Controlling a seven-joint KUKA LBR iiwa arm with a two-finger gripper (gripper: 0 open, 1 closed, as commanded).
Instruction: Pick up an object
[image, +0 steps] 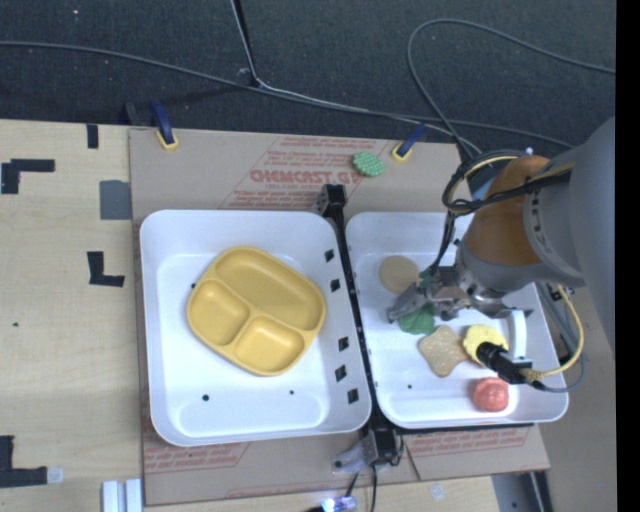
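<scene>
Directly beneath the jaws (418, 303), a green object (417, 322).

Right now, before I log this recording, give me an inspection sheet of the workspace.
Surface: cardboard sheet on the bench, bearing left bin and right bin.
Job's things: in the right bin, tan round piece, green piece, toast-like piece, yellow piece, pink piece.
Clutter: yellow divided tray in the left bin; green disc on the cardboard.
Grippers: gripper low over the green piece; hold not confirmed.
Cables: black cables behind the bench.
Surroundings: clamps on the cardboard's far edge.
</scene>
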